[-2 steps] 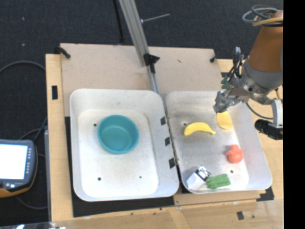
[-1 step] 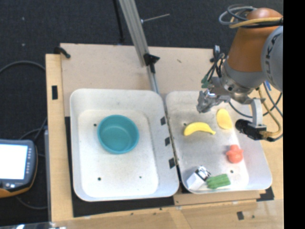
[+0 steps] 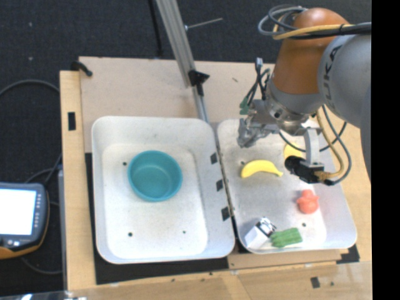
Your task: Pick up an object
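Claw (image 3: 248, 132) state indeterminate above the right bin (image 3: 337, 230), just above the banana (image 3: 261, 169); wrist hardware partly hides a yellow object (image 3: 291, 151).

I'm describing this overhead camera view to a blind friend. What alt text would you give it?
A grey and orange robot arm hangs its end effector over the right of two white bins, above a yellow banana. That bin also holds an orange-red toy, a green object and a small white item; the left bin holds a teal bowl.
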Robot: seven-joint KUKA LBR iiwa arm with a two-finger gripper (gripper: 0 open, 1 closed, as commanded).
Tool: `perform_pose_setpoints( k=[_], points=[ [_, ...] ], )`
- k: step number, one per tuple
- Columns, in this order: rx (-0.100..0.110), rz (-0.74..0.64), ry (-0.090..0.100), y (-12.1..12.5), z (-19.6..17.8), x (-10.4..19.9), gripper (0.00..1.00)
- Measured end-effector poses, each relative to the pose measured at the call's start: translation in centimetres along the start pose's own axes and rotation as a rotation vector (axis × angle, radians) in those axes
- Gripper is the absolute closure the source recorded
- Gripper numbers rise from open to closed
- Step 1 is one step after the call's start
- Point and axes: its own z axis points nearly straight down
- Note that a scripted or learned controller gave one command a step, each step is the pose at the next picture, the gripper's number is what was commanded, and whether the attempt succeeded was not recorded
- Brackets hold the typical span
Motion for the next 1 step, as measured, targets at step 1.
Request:
perform_pose_setpoints(
  k=[1],
  points=[
    [0.0, 0.002, -0.002, 1.23, 1.53, 4.9, 1.0]
  ],
)
